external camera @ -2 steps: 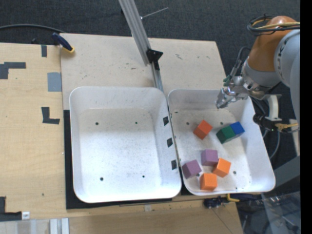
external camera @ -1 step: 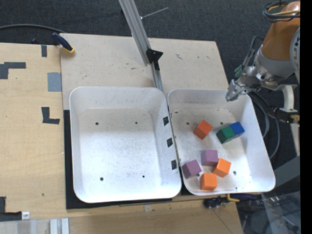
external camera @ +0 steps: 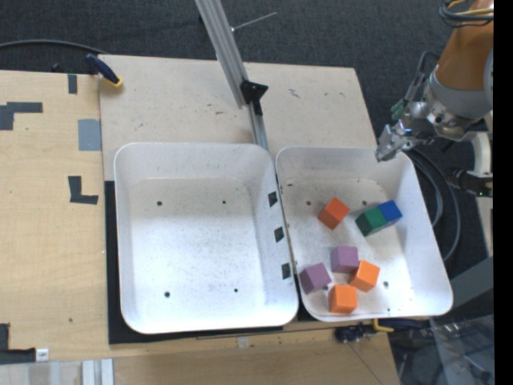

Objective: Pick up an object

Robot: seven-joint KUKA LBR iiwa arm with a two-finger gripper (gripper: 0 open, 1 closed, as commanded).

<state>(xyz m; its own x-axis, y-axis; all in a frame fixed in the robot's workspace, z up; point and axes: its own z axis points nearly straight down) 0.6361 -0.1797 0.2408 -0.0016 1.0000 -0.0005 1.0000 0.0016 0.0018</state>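
The right bin (external camera: 417, 195) holds several small blocks. An orange cube (external camera: 334, 212) lies near its middle, with a green block (external camera: 369, 220) and a blue block (external camera: 390, 211) touching each other to its right. Toward the front lie two purple cubes (external camera: 345, 257) (external camera: 314, 277) and two orange cubes (external camera: 365, 275) (external camera: 343, 297). My gripper (external camera: 388, 144) hangs over the bin's far right corner, above the rim and apart from every block. Nothing shows between its fingers.
The left bin (external camera: 120, 215) stands beside the right one, their rims touching. A slanted metal rail (external camera: 224, 42) runs from the top down to the bins' junction. Dark cables (external camera: 445, 207) hang right of the right bin. A blue-and-yellow tool (external camera: 104, 69) lies at the bench's back left.
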